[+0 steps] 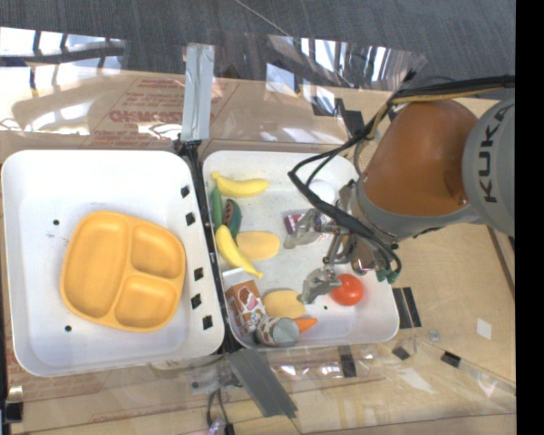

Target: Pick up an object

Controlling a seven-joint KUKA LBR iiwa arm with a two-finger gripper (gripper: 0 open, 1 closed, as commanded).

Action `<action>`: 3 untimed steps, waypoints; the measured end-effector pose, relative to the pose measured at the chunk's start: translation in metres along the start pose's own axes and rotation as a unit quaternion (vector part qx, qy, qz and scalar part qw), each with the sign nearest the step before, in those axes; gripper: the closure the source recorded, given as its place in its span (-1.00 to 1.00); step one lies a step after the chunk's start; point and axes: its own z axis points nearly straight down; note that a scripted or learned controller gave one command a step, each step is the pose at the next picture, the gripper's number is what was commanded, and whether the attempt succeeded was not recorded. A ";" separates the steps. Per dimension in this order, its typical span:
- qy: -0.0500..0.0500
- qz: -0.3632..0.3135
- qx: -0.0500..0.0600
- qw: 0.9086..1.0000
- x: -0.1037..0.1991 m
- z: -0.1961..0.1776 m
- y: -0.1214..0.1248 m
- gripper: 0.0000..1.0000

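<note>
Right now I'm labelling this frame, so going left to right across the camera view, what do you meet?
Left bin → yellow divided tray → right bin → lower banana → gripper → red tomato → arm's orange band.

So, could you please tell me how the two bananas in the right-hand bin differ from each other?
The upper banana lies nearly level across the top of the right bin, while the lower banana lies on a slant, running down and to the right. The upper one sits apart from the pale yellow piece; the lower one lies against it. Both are yellow, curved, and close to the bin's left wall.
</note>
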 end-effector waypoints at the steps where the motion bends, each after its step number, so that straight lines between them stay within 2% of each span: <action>1: 0.002 -0.042 -0.001 0.999 -0.066 0.063 -0.023 -1.00; 2: 0.000 -0.096 -0.001 0.995 -0.106 0.111 -0.066 -1.00; 3: -0.003 -0.146 0.000 0.989 -0.116 0.126 -0.066 -1.00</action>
